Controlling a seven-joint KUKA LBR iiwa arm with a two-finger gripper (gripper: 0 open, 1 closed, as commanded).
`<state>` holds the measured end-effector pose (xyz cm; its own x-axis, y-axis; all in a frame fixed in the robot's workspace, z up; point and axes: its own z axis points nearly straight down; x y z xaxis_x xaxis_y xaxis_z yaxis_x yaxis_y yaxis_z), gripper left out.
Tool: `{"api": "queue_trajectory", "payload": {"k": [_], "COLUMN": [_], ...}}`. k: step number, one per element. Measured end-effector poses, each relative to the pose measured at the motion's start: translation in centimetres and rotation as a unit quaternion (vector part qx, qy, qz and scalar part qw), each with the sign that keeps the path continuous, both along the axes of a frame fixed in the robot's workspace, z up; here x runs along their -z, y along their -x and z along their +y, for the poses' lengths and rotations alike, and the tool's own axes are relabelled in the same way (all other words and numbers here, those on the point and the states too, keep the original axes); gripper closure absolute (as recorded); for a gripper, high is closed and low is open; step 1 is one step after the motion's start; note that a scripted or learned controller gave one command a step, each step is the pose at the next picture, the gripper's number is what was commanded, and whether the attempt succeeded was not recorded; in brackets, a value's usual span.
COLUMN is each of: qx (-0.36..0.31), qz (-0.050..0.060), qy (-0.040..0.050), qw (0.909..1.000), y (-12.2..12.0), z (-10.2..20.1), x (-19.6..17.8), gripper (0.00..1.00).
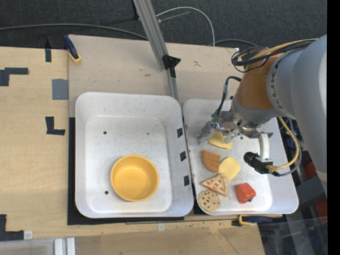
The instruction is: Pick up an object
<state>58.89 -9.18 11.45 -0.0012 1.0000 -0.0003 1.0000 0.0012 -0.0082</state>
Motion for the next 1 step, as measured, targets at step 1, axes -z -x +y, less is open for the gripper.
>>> {"api": "queue_trajectory", "payload": {"k": [1], "qx": [0.0], "qz": [-0.006], "qy": [0.0019], "qw": [1.0], "y": [-0.2], "z": [-0.1], "x": [2.23], "gripper": [0.0]}}
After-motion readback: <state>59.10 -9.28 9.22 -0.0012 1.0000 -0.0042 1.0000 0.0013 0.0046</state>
